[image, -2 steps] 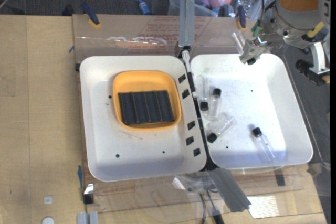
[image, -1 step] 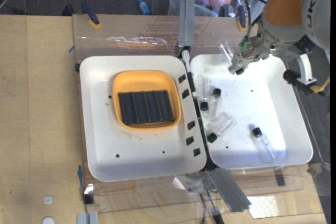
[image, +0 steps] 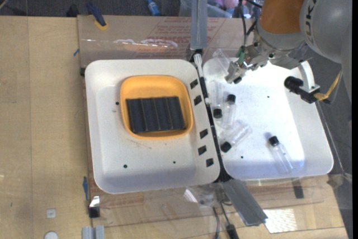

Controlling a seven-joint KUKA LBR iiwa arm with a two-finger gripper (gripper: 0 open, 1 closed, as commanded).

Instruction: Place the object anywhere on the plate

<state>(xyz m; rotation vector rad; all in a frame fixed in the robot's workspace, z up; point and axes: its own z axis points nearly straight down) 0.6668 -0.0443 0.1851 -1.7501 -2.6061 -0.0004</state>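
The arm's hand (image: 234, 76) hangs low over the right bin (image: 313, 145), toward its eleven o'clock corner, and whether it is spread or pressed together I cannot tell; nothing can be seen gripped in it. The objects to choose from are small clear vials with black caps: several lie in a loose cluster (image: 226, 120) against the bin's left wall, roughly nine o'clock, and one vial (image: 278, 151) lies alone toward five o'clock. The goal, an orange plate (image: 155, 85), sits in the left bin (image: 106, 165) at its centre, with a dark ribbed insert (image: 155, 114) covering its floor. To do the pick well, I would judge the lone vial the safer target, since the clustered ones touch each other and the wall; close across its short width, near the cap. The vials look smooth, hard and round, so likely to roll or slip. The plate looks matt plastic, a rounded square with a raised rim, so a low release inside that rim should suffice.
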